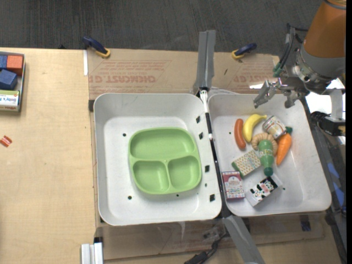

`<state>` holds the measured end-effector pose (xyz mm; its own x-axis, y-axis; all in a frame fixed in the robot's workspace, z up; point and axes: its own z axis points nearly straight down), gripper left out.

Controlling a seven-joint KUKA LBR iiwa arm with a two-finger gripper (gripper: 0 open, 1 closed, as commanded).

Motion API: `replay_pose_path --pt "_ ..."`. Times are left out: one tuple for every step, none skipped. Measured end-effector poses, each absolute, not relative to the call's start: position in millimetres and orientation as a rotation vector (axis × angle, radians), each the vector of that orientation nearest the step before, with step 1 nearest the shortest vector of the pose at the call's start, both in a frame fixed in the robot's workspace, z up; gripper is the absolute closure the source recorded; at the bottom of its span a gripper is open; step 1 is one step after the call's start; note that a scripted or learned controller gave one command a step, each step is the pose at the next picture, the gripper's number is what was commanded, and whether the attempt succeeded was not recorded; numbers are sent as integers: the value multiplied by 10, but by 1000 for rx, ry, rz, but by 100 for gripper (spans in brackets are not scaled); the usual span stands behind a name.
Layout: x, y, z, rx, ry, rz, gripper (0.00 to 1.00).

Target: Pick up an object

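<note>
The right bin (308, 197) holds a pile of toy food: a yellow banana (252, 125), a red sausage (240, 133), a small jar (273, 127), an orange carrot (283, 147), a green bottle (266, 154), a cracker box (246, 162), a pink carton (233, 185) and a cow-print carton (263, 190). My gripper (276, 98) hangs over the bin's far edge, above and behind the banana and jar. It is open, with nothing between its fingers.
The left bin (110, 120) carries a green divided plate (165, 159). A box of blue and red blocks (11, 76) sits on the bench at far left. Clamps (98, 48) hold the cardboard behind the bins.
</note>
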<state>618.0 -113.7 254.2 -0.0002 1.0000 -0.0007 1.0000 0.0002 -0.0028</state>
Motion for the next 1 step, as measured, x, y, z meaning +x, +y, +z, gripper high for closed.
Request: replay_pose_path --pt "6148 -1217 919 -2133 -2306 1 0"
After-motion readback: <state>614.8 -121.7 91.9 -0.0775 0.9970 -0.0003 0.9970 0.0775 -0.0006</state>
